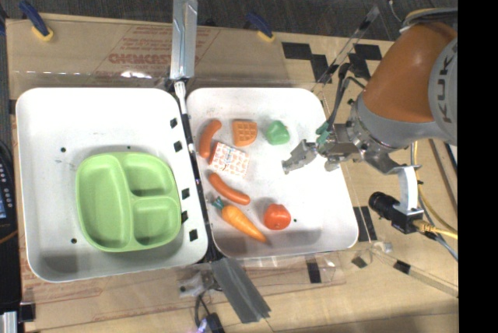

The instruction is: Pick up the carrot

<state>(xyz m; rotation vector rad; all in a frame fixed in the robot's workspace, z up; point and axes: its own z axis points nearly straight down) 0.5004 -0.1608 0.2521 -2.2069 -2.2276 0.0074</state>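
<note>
2 white bins, toy food in the right one, gripper [299, 157] over its right half.

The left bin [39, 168] holds 1 green divided tray [128, 201]. The right bin [327, 207] holds the carrot [240, 221] at its near left, beside a tomato [277, 216]; farther back lie 2 sausages [229, 189], a small printed carton [229, 159], a waffle [244, 132] and a green pepper [276, 132]. The gripper grasps nothing; I cannot tell how wide its fingers are set. It hangs well apart from the carrot.
</note>
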